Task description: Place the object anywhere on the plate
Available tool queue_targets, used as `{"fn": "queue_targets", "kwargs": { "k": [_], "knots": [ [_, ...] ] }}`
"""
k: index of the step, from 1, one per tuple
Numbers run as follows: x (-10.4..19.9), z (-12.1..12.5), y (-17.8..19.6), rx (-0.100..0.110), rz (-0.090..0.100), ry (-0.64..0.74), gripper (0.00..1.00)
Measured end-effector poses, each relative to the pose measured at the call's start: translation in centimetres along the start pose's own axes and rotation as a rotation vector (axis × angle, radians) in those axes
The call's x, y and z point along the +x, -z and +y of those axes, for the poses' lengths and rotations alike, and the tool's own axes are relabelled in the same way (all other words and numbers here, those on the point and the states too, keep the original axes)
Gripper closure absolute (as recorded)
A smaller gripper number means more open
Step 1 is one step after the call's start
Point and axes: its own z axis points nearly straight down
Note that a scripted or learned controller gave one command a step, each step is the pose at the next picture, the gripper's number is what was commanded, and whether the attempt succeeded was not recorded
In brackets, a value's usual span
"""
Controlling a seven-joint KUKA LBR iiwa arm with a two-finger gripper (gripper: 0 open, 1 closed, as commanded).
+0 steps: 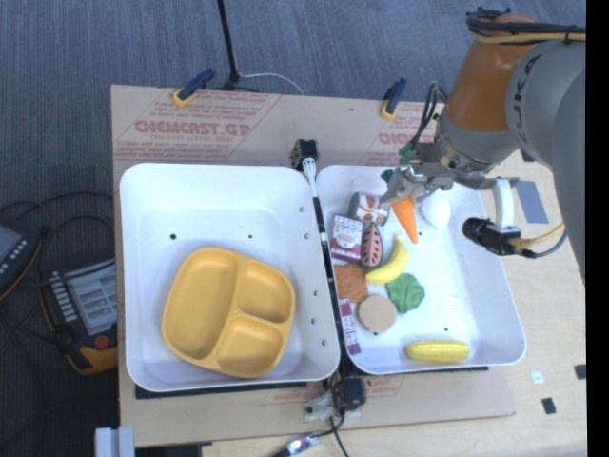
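Observation:
The yellow plate [228, 309], split into three compartments, lies in the left bin [143, 198] with nothing on it. My gripper [409, 185] hangs over the back of the right bin [495, 293], at the end of the arm that comes in from the right. An orange carrot [407, 221] lies right under it, thick end up against the gripper and tip pointing toward the front. I cannot make out whether the carrot is held or just lies beneath.
The right bin holds several toy foods: a small can [367, 207], a pink packet [346, 237], a watermelon slice [372, 247], a banana [388, 265], a green leafy piece [407, 292], a round tan disc [378, 314], a corn cob [438, 351] and a white piece [436, 210].

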Motion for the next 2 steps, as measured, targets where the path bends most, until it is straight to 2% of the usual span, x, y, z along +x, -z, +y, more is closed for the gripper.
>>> {"fn": "queue_targets", "kwargs": {
  "k": [1,2],
  "knots": [
    [0.0,0.0,0.0,0.0,0.0,0.0,0.0],
    [-0.7,-2.4,-8.1,0.008,0.003,0.112,0.0]
  ]
}}
